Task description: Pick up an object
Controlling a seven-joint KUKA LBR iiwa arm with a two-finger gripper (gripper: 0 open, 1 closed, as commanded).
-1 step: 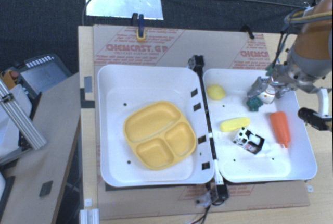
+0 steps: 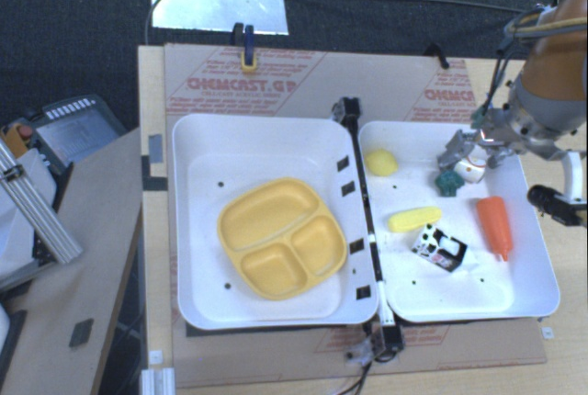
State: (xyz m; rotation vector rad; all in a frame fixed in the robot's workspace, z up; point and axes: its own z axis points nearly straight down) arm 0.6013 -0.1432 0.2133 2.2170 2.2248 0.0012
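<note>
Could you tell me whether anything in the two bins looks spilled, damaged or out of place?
Nothing stands out. The yellow divided tray lies flat but turned askew in the left bin. In the right bin, the lemon, corn, carrot, cow toy and teal toy lie apart.

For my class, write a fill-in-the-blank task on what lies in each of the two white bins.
1. The yellow divided tray lies in the ____ bin.
2. The carrot in the right bin is coloured ____.
3. The tray has ____ compartments.
4. The end effector hovers over the ____ bin.

Missing words: left; orange; three; right
</note>
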